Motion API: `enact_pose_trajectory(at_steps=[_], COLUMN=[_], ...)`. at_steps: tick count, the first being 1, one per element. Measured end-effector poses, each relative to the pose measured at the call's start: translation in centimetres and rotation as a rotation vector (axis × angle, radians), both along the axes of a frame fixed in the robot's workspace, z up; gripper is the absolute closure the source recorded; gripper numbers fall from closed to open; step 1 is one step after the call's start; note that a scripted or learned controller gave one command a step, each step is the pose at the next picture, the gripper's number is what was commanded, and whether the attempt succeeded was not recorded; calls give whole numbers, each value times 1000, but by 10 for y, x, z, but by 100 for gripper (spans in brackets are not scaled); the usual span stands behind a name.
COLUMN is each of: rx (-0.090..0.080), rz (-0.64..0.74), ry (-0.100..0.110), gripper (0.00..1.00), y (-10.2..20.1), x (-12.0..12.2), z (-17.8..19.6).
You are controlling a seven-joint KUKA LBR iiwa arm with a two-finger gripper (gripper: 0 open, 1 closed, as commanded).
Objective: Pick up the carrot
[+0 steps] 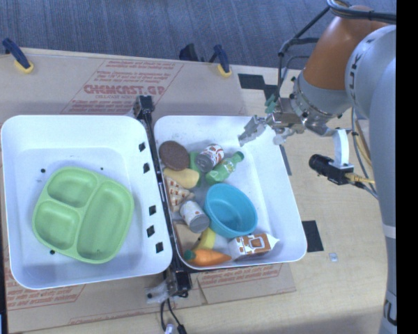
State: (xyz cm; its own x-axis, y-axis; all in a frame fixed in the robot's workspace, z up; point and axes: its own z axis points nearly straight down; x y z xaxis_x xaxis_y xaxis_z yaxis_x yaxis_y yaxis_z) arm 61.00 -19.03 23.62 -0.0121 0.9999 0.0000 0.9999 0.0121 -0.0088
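Tool [254,129] above right bin's [287,186] rim, at the corner nearest it; finger spread cannot tell (blurred). Carrot [207,258] well apart from tool, at bin's opposite edge, touching juice carton [251,245], below blue bowl [230,210]. Bin crowded, little open room. Cardboard [118,82] print reads "CHEMCAST".

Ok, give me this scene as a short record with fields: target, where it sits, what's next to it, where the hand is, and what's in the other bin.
target: carrot
location: right bin, at its near edge
neighbours: banana just behind it, juice carton to its right, blue bowl farther back
hand: above the far right part of the right bin, away from the carrot, nothing seen in it
left bin: holds a green divided plate
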Motion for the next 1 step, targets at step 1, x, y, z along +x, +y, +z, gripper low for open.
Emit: enact_pose_trajectory(at_steps=[1], rx=[2], rz=[-145], ry=[7], gripper=[0], y=[70], x=[-61], z=[-70])
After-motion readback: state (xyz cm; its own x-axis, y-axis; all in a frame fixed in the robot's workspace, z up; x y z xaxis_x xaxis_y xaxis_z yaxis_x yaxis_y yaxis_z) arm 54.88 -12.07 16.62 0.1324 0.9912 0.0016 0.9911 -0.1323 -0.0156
